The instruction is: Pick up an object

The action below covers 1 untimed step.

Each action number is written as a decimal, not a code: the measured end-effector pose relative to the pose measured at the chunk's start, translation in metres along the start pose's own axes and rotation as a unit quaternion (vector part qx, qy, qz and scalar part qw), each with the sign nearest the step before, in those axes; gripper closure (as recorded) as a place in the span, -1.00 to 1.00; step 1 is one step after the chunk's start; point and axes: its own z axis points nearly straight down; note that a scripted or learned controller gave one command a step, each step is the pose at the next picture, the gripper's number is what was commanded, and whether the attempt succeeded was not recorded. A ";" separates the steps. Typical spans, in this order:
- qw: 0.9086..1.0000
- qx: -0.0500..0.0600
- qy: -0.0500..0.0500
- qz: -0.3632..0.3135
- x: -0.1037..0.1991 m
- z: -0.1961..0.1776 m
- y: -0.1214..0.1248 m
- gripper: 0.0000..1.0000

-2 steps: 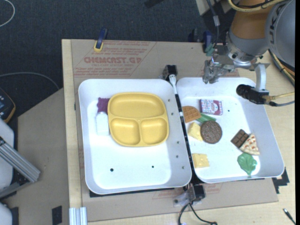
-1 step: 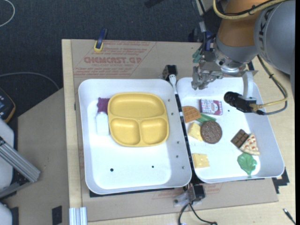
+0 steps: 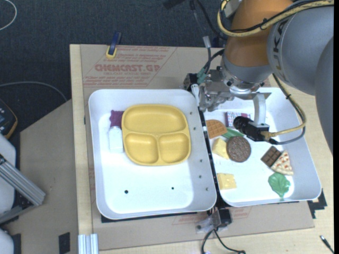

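Toy food lies in my right bin (image 3: 310, 157): waffle (image 3: 215, 127), burger patty (image 3: 239, 148), cheese (image 3: 226, 181), pizza (image 3: 284, 164). My claw (image 3: 212, 97) hangs over its near-left corner, seemingly holding nothing. Yellow tray (image 3: 156, 134) fills the left bin (image 3: 106, 194).

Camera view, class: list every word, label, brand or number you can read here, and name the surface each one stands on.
"CHEMCAST GP": large red print on the brown board under the bins, behind the left bin.
Smaller red lines above and below that name: too blurred to read.
Dark lettering on the arm, at the grey casing beside the orange band: cut off and unreadable.
Small packet in the right bin: print too small to read.
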 end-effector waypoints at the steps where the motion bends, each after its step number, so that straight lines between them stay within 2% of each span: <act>1: 1.000 0.000 -0.001 0.003 -0.005 0.016 0.006 1.00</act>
